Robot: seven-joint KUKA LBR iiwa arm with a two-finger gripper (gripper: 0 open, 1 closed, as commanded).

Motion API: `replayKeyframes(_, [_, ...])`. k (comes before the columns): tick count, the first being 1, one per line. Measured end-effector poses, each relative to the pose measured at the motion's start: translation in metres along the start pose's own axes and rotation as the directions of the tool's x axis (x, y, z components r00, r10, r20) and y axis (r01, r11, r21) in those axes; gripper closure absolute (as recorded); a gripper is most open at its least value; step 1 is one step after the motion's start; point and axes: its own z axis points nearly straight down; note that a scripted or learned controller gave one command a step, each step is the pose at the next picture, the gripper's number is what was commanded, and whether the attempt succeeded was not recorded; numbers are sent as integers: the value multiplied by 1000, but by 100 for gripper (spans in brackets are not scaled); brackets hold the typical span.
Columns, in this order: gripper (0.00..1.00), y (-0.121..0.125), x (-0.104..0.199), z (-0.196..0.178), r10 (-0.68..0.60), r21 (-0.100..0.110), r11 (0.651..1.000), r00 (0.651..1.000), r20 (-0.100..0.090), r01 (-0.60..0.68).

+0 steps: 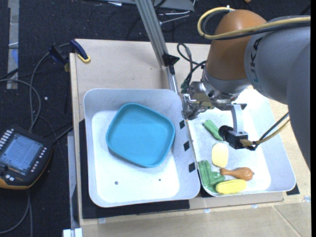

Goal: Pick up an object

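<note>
Counter (123, 58): pale wood top, carries both white bins side by side; dark floor around it with loose cables.
Arm (276, 48): grey with orange band, comes in from the right, hangs over the far edge of the right bin.
Left bin (98, 181): shallow, white, sits at the counter's left side; a few small dark specks on its floor.
Right bin (279, 172): shallow, white, touching the left bin along their shared edge; holds the small items.
Blue plate (140, 135): squarish, teal, rounded corners, raised rim; lies in the left bin towards its far right corner, slightly tilted.
Gripper (190, 113): points down at the right bin's far left corner, right by the shared edge; can't tell whether it's spread or pinched, nothing visibly held.
Handheld pendant (22, 157): on the floor, left of the counter, screen lit.
Green pod, far (212, 129): lies in the right bin near the gripper, apart from it.
Green pod, near (207, 176): along the right bin's left wall, near corner.
Drumstick (238, 172): brown, near edge of right bin, just above the corn.
Corn (231, 186): yellow, at the near edge.
Yellow piece (220, 155): pale, rounded, mid right bin.
</note>
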Motion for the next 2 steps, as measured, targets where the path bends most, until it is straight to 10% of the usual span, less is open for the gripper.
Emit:
replayKeyframes(1, [100, -13, 50, 14, 0, 1, 1000, 1000, 0, 0])
replayKeyframes(2, [0, -13, 47, 13, 4, 0, 1000, 1000, 1, -4])
